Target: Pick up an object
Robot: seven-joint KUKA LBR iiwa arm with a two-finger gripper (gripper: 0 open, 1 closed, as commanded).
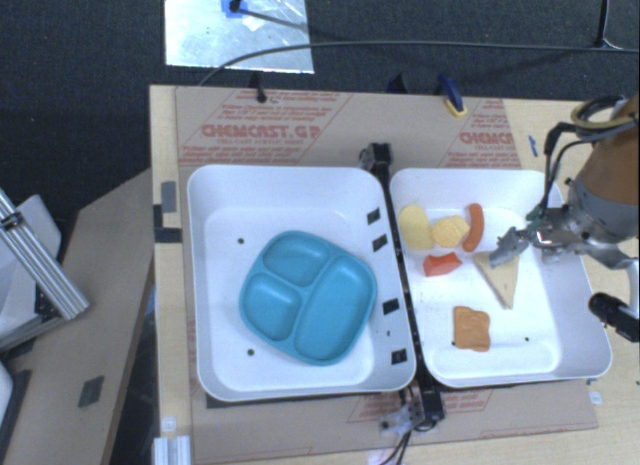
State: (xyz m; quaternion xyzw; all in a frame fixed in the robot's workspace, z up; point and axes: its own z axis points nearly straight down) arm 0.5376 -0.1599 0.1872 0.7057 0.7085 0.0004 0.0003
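Objects for picking are all in the right bin (575, 358): a yellow lemon-ish piece (415, 226) and a smaller yellow chunk (449, 232) at the far left of it, an orange-red sausage shape (474, 227) just right of those, a small red piece (442, 264) a bit nearer, a tan wedge (500, 278) toward the middle, and an orange toast-looking thing (471, 328) nearest the camera.

Arm (610, 188) comes in from the right and the tool (509, 244) is down low inside the right bin, tip right at the far end of the tan wedge, looks like it's touching or just over it. Honestly can't tell whether it's spread or closed, too small and dark at that spot, and I can't see anything clearly gripped.

Left bin (215, 193) has a blue divided plate (308, 296) sitting in the middle, slightly rotated. Both bins sit side by side on a cardboard sheet (260, 128) on the surface (115, 243).
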